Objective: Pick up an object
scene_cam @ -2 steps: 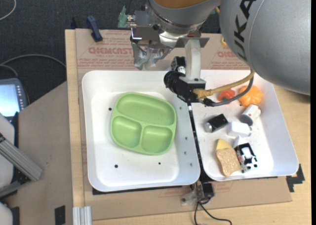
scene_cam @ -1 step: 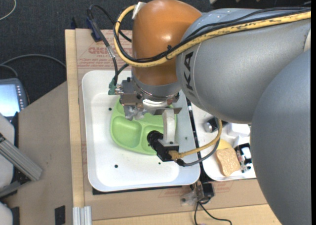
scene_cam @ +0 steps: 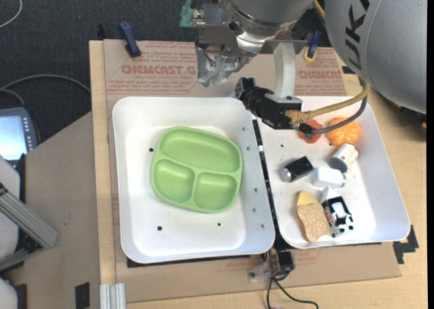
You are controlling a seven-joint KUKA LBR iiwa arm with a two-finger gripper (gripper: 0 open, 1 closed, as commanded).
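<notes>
Two white bins (scene_cam: 129,165) — green tray (scene_cam: 197,169) left, small toys (scene_cam: 319,179) right — end effector (scene_cam: 218,67) grip unclear.

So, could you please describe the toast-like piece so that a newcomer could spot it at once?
Start at the right-hand white bin, which holds the small toys. Go to its near edge: the toy bread slice lies there beside a black-and-white toy. It alone is flat, tan and speckled, with a darker crust.
</notes>
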